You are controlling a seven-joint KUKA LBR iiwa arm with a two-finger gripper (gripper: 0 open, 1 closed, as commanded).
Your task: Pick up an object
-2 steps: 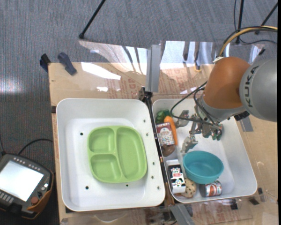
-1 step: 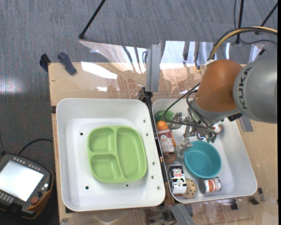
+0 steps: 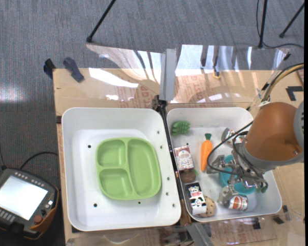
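Grey arm point(image 3: 277, 137) with its orange band loomed nearest the lens, its pincer point(image 3: 241, 181) sunk into the right white bin point(image 3: 218, 114).
Whether the pincer was spread or closed, I could not tell, since the wrist and cables hid it; nothing could be seen in its grip. It hung over a teal plastic piece point(image 3: 231, 179), with a small red-and-silver can point(image 3: 237, 203) just below it, probably the intended pick. Left of the pincer lay an orange toy carrot point(image 3: 206, 154), farther left a small printed box point(image 3: 183, 158), and beyond that a green divided plate point(image 3: 128, 168) sat in the left white bin point(image 3: 74, 152).
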